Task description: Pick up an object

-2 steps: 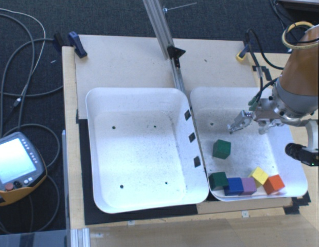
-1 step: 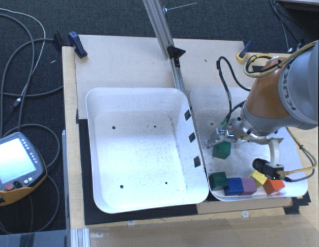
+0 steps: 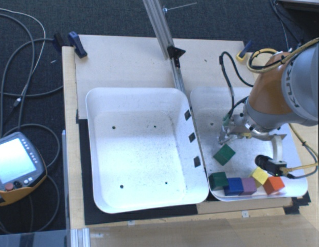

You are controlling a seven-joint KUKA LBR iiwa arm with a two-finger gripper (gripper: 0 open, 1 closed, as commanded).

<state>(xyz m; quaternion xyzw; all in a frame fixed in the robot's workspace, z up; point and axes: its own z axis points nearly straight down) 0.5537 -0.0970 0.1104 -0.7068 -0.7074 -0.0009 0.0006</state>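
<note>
You're looking down on the desk (image 3: 123,55) with two white bins on it. Take the right bin (image 3: 211,99) as your landmark. The left bin (image 3: 98,107) sits right against its left side, with a slanted metal rail (image 3: 158,24) running down to where the two meet.

Inside the right bin, along its near edge, there's a row of blocks: a dark green block (image 3: 218,180) at the left, a blue block (image 3: 233,186) touching it, then a purple block (image 3: 248,186), then a yellow block (image 3: 260,176) and an orange block (image 3: 273,184) toward the near right corner. They're packed close, so each one crowds its neighbours. A second green block (image 3: 224,154) lies tilted, apart from the row, nearer the middle of the bin.

The arm (image 3: 283,94) comes in over the bin's right side and covers much of its far right part. A small black part (image 3: 270,164) hangs off it just above the yellow and orange blocks, and cables (image 3: 229,81) loop over the bin's far edge.

The pincer (image 3: 227,136) is over the middle of the bin, just beyond the tilted green block and close to it. You can't tell from here whether it's apart or together, nor whether it touches that block; nothing shows clamped in it.
</note>
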